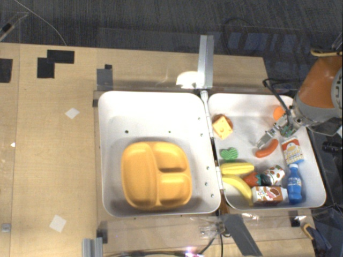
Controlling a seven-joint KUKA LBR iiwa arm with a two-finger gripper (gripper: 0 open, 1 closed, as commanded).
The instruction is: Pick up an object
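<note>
The right bin (246, 107) holds several toy foods. A red sausage (267, 150) lies right of the middle, and my gripper (268, 137) hangs just above its upper end, reaching in from the right. An orange ball (277, 112) shows behind the wrist. A yellow cheese wedge (222, 126) and a green piece (229, 154) lie near the bin's left wall. Two bananas (237, 169) rest at the front left. Nothing is visibly held.
A small white carton (292, 152), a blue bottle (294, 184), a red-and-white box (266, 195) and a small round item (274, 174) crowd the right bin's front right. The left bin (150, 111) holds a yellow divided tray (155, 174).
</note>
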